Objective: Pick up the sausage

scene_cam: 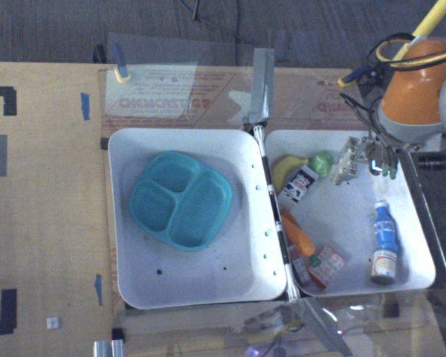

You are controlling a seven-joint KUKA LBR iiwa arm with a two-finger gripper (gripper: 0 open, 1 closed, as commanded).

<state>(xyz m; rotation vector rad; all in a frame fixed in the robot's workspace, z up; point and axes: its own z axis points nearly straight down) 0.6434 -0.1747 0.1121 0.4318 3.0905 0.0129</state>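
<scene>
The sausage (pixel 297 234), a short orange-brown piece, lies slanted against the left wall of the right bin (pixel 420 222), near the front. My gripper (pixel 365 165) hangs over the back of that bin, well to the right of and behind the sausage. Its fingers are open, with nothing between them. The orange band of the arm (pixel 412 88) sits just above and behind it.
A yellow banana (pixel 284 168), a green item (pixel 323 162) and a small black-and-white carton (pixel 300 184) crowd the right bin's back left. A red packet (pixel 323 266) lies beside the sausage's front end, a blue bottle (pixel 384 242) at the right. A teal divided plate (pixel 180 200) fills the left bin (pixel 134 274).
</scene>
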